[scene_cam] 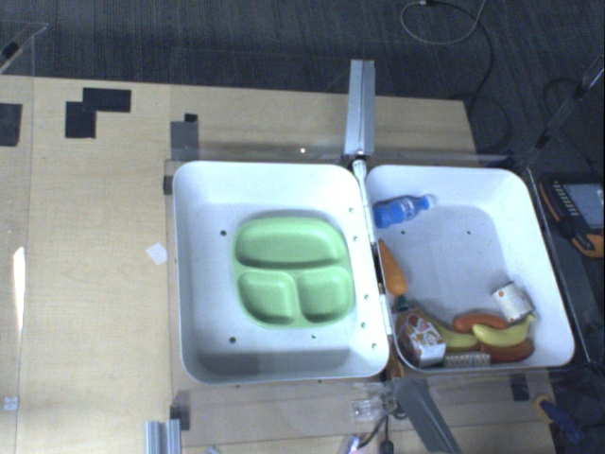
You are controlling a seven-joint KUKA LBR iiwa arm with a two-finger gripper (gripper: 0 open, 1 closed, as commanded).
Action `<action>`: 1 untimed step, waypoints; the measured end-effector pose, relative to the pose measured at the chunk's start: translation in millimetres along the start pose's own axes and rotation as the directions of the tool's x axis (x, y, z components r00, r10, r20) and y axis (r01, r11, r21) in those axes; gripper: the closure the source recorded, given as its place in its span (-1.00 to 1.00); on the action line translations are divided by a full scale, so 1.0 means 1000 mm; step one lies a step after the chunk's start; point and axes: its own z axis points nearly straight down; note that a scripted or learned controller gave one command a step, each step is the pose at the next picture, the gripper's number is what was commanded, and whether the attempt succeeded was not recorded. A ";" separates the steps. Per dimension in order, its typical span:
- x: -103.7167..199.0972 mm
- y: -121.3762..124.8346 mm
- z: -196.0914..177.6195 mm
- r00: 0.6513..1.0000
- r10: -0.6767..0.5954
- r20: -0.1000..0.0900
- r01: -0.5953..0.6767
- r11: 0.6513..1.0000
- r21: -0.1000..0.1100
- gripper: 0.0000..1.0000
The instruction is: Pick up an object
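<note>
Beside carrot (392, 272), blue bottle (401, 210), perhaps capped.

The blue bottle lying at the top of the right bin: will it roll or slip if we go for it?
The blue bottle lies on its side near the bin's back wall, so a nudge would probably roll it. It looks like smooth plastic, likely slippery in a pinch. It appears small and probably light. Nothing touches it, so little would stop it moving.
</note>
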 end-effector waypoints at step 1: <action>0.027 -0.007 0.042 0.999 0.046 0.000 -0.046 0.999 0.002 1.00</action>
